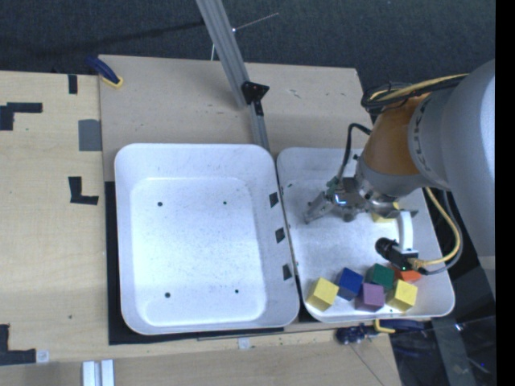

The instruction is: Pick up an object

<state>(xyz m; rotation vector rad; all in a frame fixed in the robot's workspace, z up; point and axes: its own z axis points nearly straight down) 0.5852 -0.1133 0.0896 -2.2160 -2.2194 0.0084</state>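
Wooden bench (48,240), dark floor (96,10)

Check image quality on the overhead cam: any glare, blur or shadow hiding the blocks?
Camera view: lighting even, no strong glare on the white bins; the blocks are soft but their colours are distinct; the gripper is slightly blurred, casting little shadow.

One fixed camera – high above the bench (48,215), angled down on both bins (129,167).

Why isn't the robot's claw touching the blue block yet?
Apart. The camera view shows bare white bin floor between the gripper and the blue block, which sits lower down among the other blocks.
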